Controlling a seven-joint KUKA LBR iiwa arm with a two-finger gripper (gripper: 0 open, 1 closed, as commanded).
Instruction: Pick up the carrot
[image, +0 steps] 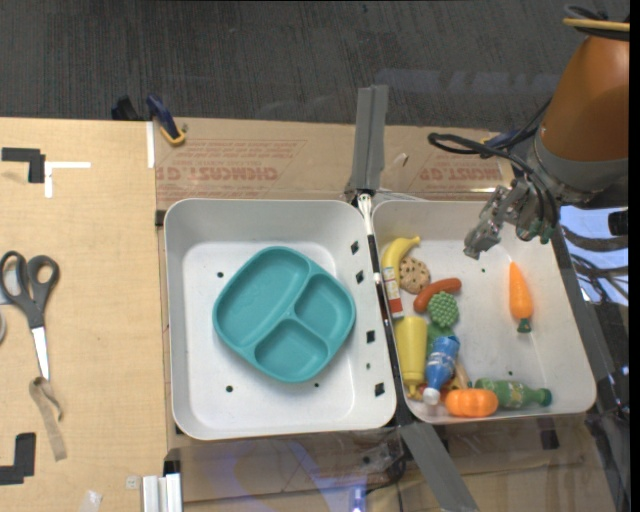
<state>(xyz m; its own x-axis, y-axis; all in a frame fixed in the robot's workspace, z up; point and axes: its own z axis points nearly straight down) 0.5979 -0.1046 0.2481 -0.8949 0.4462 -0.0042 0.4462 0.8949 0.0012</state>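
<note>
Currently: gripper (483, 238) above right bin (570, 330), finger state unclear.
Carrot (520, 294) loose on bin floor, at 4 o'clock from gripper, near but apart.

Orange carrot (519, 293) flat in right bin (570, 330)

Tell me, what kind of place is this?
Probably a robot lab test bench: two white bins, toy food such as a carrot, a teal divided plate, and scissors on the bench.
</note>
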